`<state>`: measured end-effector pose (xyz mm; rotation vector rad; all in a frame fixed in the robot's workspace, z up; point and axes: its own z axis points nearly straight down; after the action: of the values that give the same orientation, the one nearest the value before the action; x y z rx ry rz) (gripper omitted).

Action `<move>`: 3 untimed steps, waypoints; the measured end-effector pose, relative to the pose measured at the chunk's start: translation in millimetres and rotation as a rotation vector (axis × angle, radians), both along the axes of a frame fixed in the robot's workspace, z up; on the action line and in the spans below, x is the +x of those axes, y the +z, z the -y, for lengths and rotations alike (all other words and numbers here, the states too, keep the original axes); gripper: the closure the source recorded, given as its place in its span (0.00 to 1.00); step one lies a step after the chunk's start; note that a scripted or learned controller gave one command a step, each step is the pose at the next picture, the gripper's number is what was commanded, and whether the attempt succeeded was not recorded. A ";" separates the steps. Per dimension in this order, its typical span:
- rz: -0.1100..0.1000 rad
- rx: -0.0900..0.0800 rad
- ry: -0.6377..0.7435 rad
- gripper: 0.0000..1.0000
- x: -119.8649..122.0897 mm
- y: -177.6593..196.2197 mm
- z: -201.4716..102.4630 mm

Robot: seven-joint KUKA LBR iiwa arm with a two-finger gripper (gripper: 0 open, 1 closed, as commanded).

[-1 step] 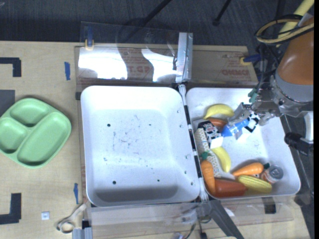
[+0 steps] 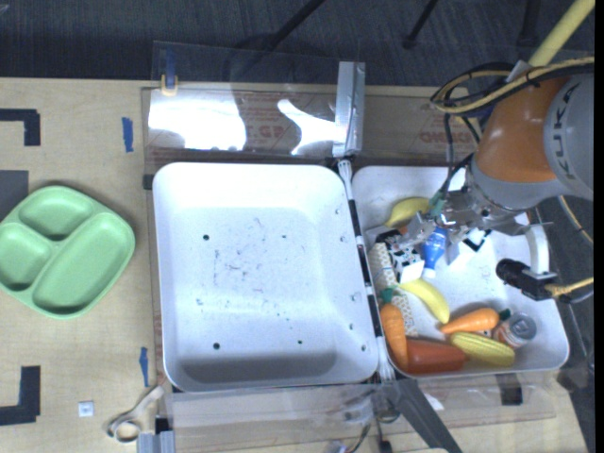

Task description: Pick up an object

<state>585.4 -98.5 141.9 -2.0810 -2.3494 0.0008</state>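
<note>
One gripper [image 2: 422, 246] hangs low over the right bin [image 2: 552, 347], down among a clutter of small toys, and from where I stand I cannot tell what it is doing. Just below it lies a yellow banana [image 2: 427, 297], and another yellow piece [image 2: 409, 209] sits just above. Along the bin's near edge lie a carrot [image 2: 470, 322], a corn cob [image 2: 484, 347] and a red-orange vegetable [image 2: 429, 354]. Left of that is the left bin [image 2: 250, 272]. Well apart on the bench rests a green divided plate [image 2: 61, 250].
</note>
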 end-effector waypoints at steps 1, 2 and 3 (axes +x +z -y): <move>0.002 -0.003 -0.025 0.00 72.0 -57.5 11.0; -0.003 0.002 0.210 0.00 30.0 -43.5 4.9; -0.009 0.004 0.208 1.00 29.2 -38.0 5.3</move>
<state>614.5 -103.8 103.9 -1.8203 -2.5457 0.0053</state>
